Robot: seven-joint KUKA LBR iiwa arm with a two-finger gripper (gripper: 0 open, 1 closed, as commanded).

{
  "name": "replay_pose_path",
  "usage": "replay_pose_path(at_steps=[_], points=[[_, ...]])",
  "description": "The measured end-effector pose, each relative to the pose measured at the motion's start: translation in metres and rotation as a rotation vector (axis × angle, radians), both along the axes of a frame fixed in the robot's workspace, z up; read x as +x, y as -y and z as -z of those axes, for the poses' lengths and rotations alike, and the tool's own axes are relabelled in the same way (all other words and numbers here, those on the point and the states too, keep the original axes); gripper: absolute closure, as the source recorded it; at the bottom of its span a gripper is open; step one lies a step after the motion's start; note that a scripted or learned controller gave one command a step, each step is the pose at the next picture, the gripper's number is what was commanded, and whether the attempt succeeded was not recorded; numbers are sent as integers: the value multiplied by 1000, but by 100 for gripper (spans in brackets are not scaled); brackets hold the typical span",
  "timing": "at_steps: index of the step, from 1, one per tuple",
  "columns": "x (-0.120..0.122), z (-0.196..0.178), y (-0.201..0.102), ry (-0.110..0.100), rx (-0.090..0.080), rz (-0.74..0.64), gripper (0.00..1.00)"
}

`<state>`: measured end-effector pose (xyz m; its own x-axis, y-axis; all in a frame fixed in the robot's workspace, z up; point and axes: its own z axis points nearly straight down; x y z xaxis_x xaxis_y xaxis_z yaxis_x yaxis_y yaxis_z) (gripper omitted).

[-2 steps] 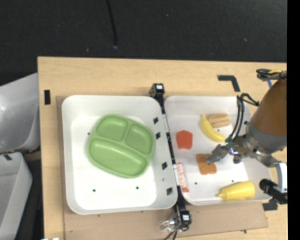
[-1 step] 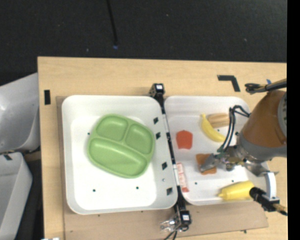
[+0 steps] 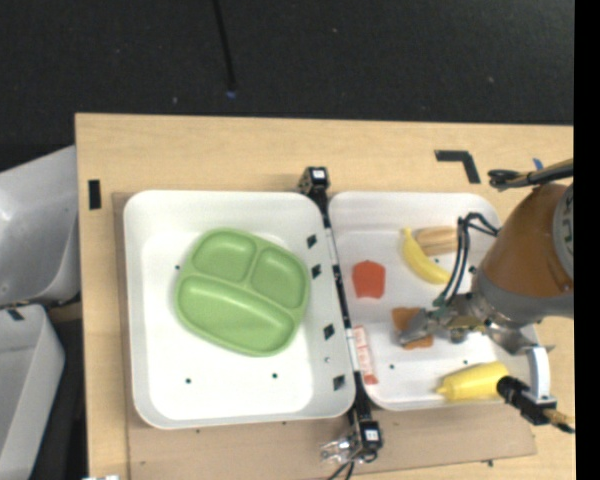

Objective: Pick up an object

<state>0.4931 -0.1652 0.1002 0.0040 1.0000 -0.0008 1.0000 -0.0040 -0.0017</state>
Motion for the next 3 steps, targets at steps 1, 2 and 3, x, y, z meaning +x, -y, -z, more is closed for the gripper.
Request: replay_pose_path(at_steps=[1,2,3], points=[[2,-12,1,6,0,7,100],[2,-71,11,8,-2,6,100],[3,-113,12,8,-1,-8,100]])
